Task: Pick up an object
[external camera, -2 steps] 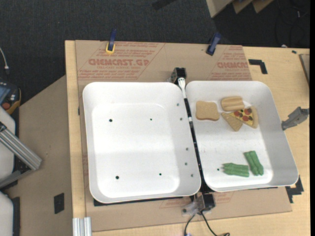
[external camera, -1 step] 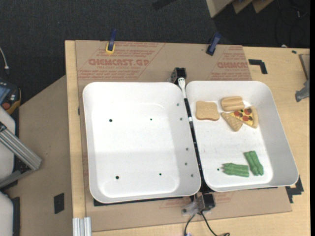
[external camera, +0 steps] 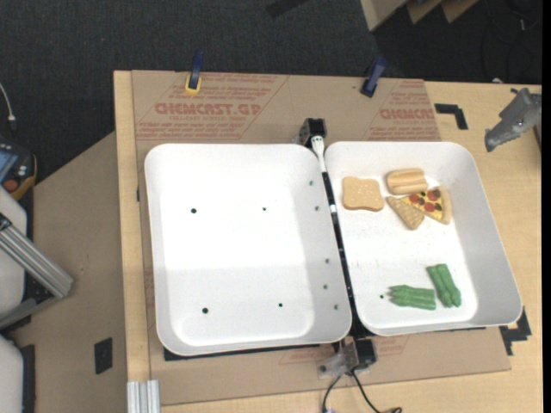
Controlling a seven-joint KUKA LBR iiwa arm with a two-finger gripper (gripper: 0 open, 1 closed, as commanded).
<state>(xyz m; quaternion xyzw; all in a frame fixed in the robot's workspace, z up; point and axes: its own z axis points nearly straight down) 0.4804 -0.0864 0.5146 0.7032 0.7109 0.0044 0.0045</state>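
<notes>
The right bin [external camera: 482,231] holds several toy foods. A slice of toast [external camera: 362,194] lies at its upper left, with a hot dog bun [external camera: 406,181] just to the right. Below the bun is a pizza slice [external camera: 422,207]. Two green pea pods [external camera: 412,297] [external camera: 444,284] sit near the bin's front edge. My gripper [external camera: 510,124] is at the view's right edge, outside the right bin and above its far right corner, well apart from every object.
The left bin [external camera: 232,248] sits beside the right one on a cardboard sheet [external camera: 258,101]. Two clamps [external camera: 195,76] [external camera: 374,77] hold the sheet's far edge. A black bracket [external camera: 312,132] joins the bins at the back.
</notes>
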